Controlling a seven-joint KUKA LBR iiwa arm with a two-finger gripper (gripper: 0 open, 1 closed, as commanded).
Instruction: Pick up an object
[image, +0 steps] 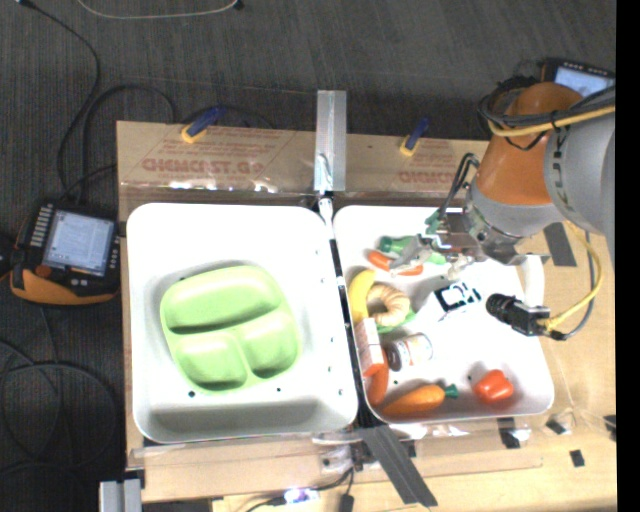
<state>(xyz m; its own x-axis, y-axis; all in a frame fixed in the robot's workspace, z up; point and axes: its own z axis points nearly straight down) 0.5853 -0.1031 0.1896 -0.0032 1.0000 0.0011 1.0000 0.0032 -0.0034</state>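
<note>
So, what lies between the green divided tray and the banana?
In the camera view, the adjoining rims of the two bins lie between the green tray and the banana; otherwise bare white bin floor.

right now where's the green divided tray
In the camera view, the green divided tray lies in the left white bin, around its middle, across the central divider from the banana in the right bin.

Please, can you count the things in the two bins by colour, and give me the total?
Green: 2, tray in the left bin, small green item
Yellow: 1, banana
Tan: 1, pastry
Orange or red: 4, carrot, pepper, small piece, piece beside the carrot
Brown: 1, jar
Total: 9
</note>
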